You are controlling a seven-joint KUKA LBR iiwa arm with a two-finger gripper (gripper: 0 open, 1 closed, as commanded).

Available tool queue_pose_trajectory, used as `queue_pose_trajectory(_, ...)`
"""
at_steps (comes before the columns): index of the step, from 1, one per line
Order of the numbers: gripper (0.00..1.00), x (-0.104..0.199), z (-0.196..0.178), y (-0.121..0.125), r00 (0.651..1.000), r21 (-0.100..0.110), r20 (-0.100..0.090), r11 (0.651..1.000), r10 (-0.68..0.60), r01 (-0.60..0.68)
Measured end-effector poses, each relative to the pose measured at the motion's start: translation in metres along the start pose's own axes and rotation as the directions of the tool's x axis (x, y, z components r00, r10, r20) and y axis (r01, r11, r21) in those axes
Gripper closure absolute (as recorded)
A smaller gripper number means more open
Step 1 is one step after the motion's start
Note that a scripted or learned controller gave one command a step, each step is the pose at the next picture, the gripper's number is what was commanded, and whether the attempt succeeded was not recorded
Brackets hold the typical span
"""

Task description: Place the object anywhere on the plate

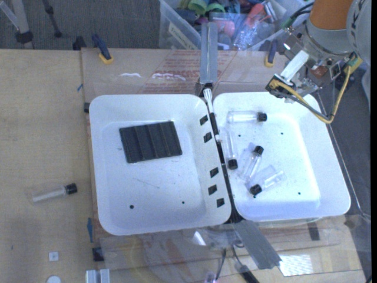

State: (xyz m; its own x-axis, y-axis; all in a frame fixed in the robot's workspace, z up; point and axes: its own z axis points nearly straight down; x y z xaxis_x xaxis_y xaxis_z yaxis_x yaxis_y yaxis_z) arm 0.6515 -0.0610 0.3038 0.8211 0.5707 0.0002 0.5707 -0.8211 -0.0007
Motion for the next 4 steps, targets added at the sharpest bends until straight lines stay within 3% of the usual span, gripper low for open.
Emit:
queue_pose_trajectory(1, 1.0, -0.011, 0.121, -0.074, 0.995, 0.003, 0.003, 0.995, 0.097, -0.097)
queue_pose_trajectory(2, 1.0, 0.04, 0.12, -0.15, 0.964, 0.0, 0.0, 0.964, 0.267, -0.267)
queue_pose_trajectory(3, 1.0, 0.089, 0.01, -0.212, 0.917, -0.001, -0.002, 0.917, 0.398, -0.398)
queue_pose_trajectory(4, 1.0, 0.1, 0.097, -0.276, 0.927, -0.001, 0.0, 0.927, 0.376, -0.376)
